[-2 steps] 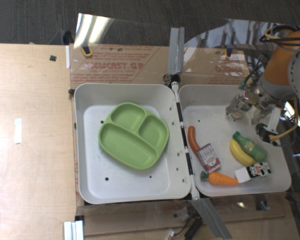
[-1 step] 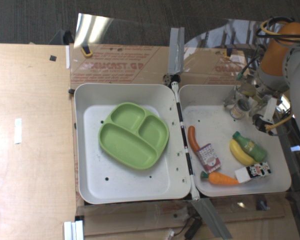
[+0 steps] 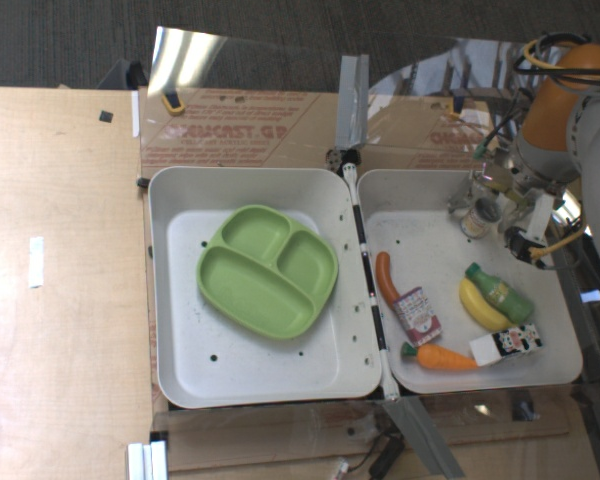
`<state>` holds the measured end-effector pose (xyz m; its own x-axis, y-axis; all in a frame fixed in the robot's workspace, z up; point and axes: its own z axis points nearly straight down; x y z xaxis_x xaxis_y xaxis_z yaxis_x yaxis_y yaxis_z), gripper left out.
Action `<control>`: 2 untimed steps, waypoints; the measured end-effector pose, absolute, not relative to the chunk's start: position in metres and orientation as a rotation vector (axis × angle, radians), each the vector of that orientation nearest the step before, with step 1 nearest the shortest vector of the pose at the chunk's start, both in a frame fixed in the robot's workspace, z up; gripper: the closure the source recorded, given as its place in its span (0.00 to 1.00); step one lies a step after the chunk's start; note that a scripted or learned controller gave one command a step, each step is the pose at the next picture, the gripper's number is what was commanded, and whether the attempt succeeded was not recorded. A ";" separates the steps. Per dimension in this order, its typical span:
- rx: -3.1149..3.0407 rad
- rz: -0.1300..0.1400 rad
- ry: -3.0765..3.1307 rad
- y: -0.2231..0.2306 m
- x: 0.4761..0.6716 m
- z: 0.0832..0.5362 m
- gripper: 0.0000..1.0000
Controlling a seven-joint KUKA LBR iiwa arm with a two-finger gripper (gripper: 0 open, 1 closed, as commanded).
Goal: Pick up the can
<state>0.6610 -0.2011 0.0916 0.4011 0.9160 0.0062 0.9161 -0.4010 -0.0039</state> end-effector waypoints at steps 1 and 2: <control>-2.623 -0.005 -1.721 -0.201 0.650 0.093 0.00; -2.628 0.001 -1.724 -0.194 0.659 0.091 0.00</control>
